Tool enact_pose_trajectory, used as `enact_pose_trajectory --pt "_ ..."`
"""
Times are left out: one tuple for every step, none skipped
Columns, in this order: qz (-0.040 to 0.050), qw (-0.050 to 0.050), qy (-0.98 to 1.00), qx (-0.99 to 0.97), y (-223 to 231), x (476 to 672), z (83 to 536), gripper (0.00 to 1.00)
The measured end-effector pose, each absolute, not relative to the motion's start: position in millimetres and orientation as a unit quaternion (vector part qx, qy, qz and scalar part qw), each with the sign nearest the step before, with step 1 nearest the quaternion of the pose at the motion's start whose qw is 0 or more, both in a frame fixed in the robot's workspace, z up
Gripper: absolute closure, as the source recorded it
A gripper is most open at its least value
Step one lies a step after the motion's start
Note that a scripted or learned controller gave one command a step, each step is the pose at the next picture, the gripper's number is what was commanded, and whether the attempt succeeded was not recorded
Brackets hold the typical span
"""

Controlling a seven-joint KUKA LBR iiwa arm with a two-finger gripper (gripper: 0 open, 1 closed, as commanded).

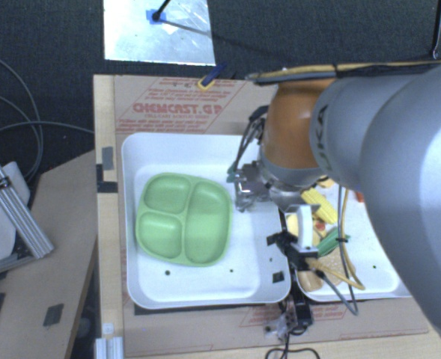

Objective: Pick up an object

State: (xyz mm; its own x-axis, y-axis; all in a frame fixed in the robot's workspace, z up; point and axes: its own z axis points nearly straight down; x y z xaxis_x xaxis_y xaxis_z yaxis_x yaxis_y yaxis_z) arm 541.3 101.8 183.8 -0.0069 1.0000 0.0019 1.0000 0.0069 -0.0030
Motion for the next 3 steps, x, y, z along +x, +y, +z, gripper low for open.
enact_pose_trajectory --pt "-0.0014 -0.001 -0.710 -0.704 100 544.5 195 1.00" --pt "-0.0013 -0.002 -0.707 -0.708 53 596.9 184 1.00" --pt "-0.0070 -0.010 -0.706 -0.708 -14 634.3 355 1.00"
